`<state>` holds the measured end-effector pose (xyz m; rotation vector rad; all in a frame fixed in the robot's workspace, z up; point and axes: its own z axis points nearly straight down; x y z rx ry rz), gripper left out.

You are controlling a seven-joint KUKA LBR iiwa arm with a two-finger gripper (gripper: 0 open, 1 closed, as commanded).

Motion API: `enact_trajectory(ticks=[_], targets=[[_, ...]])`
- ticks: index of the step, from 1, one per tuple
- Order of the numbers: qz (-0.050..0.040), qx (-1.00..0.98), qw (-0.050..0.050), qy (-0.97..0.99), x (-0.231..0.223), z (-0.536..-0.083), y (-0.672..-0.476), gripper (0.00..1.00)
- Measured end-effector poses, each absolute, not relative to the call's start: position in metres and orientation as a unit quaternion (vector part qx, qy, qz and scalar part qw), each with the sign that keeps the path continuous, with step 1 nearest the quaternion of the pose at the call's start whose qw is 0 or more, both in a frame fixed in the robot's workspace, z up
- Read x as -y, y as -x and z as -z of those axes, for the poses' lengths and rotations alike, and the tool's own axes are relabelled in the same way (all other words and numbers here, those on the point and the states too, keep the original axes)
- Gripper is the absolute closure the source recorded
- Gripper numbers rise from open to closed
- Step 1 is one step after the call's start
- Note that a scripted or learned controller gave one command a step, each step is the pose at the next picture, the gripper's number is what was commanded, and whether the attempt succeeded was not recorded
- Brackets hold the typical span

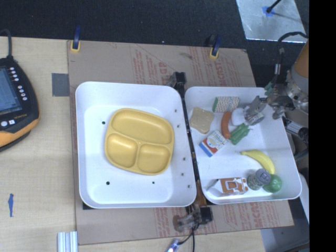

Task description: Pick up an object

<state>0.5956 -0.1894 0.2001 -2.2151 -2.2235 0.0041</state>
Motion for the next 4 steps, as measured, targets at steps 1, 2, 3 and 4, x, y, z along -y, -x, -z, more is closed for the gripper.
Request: enact_trajectory(ticks=[1, 2, 3, 4], targets=[[-0.0011, 0.709, 0.000, 0.705, 0.184, -0.129, -0.657, 0.00], [-0.0018, 0.709, 0.002, 0.705, 0.125, -0.097, -0.656, 0.00], [-0.0025, 0.710, 0.000, 0.705, 0.114, -0.093, -0.650, 0.00], [-0.0002, 0.708, 0.000, 0.706, 0.152, -0.093, -0.657, 0.00]])
